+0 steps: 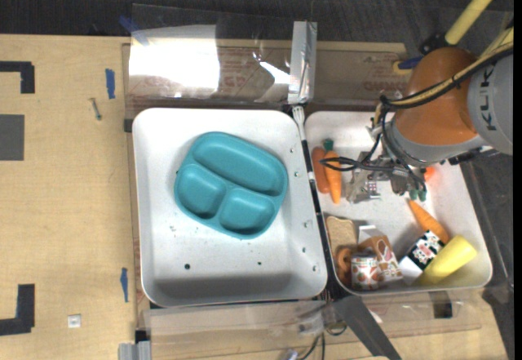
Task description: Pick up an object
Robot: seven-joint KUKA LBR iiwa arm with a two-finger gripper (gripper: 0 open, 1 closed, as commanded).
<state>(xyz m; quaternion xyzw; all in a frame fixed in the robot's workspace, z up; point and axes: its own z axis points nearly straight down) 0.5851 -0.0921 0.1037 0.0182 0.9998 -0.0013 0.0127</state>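
Camera view put the arm (444, 101) in from the right, over the right-hand bin (481, 268), with the gripper (371, 185) low among the toys near the bin's upper left. You could not tell from this slant whether it was released or clenched; cables and metalwork hid its tip, and nothing showed as grasped.

The nearest candidate was the carrot (328, 172), lying along the bin's left wall just beside the gripper. A second orange carrot (427, 220) lay to the gripper's lower right, and the yellow piece (449, 260), a black-and-white item (424, 251) and a patterned cup (367, 267) sat well apart along the bottom. The left bin (155, 260) held just a teal divided plate (232, 184).

I judged this the reach-and-descend step, no pick yet made. Your next move called for centring on one object, likely the nearer carrot, closing, then lifting straight up clear of the wall.
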